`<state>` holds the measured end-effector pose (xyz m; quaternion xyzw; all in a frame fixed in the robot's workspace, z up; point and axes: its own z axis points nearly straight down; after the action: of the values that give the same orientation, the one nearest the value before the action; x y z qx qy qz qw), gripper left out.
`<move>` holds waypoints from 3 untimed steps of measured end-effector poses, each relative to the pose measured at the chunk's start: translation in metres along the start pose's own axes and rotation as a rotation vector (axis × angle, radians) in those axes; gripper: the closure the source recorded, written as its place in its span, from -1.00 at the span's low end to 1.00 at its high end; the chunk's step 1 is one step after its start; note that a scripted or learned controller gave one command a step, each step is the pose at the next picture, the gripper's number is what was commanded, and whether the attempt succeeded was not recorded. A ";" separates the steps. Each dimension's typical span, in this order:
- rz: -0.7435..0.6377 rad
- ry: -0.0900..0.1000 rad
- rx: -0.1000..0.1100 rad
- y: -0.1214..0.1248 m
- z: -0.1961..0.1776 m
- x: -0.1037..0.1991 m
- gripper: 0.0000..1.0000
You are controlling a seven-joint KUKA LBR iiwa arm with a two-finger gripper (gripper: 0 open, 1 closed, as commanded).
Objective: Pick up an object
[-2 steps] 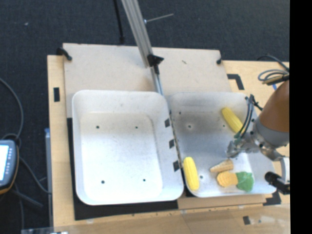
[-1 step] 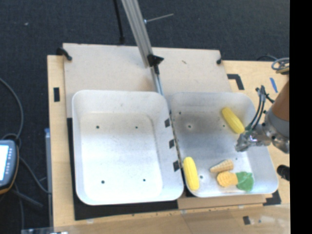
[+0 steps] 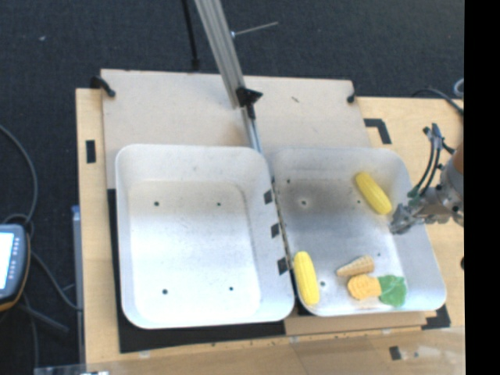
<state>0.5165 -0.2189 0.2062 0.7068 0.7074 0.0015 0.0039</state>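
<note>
The right bin (image 3: 328,209) holds several toy foods. A yellow corn cob (image 3: 373,192) lies near its far right side. Another yellow corn cob (image 3: 305,278) lies by the bin's front left corner. A tan wedge (image 3: 355,268), an orange piece (image 3: 363,287) and a green leafy piece (image 3: 392,290) sit together at the front right. My gripper (image 3: 401,220) hangs at the bin's right rim, just right of and below the far corn cob, with nothing seen between its fingers.
The left bin (image 3: 195,233) sits beside the right one. A slanted aluminium pole (image 3: 223,45) rises from behind the bins' shared edge. Cables run at the right beside the arm (image 3: 445,194).
</note>
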 end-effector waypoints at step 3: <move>-0.005 0.004 0.009 0.030 -0.028 0.086 1.00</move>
<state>0.5466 -0.1328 0.2337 0.7052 0.7090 -0.0001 -0.0007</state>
